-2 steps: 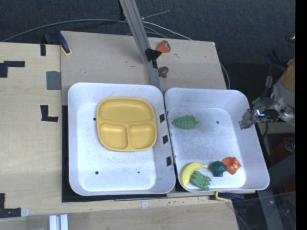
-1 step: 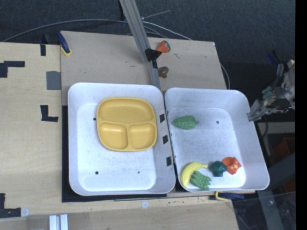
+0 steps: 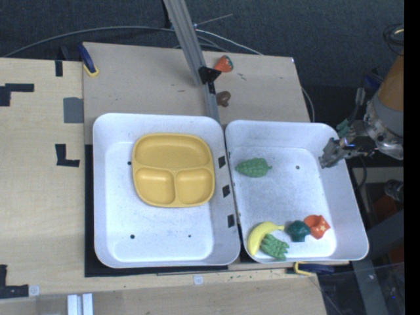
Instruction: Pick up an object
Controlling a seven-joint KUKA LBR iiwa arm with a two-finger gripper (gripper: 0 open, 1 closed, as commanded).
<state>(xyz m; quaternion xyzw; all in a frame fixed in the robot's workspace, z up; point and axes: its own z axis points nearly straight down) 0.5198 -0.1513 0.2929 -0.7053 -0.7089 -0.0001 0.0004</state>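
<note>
Objects lie in the right bin: a green leafy piece near its far left side, and a banana, green item, teal item and red item clustered at its near edge. Gripper hangs over the bin's right rim, holding nothing visible.

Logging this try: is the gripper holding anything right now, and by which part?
Nothing is held. The gripper hangs over the right bin's right rim, apart from the green leaf and the toys at the bin's near edge.
</note>
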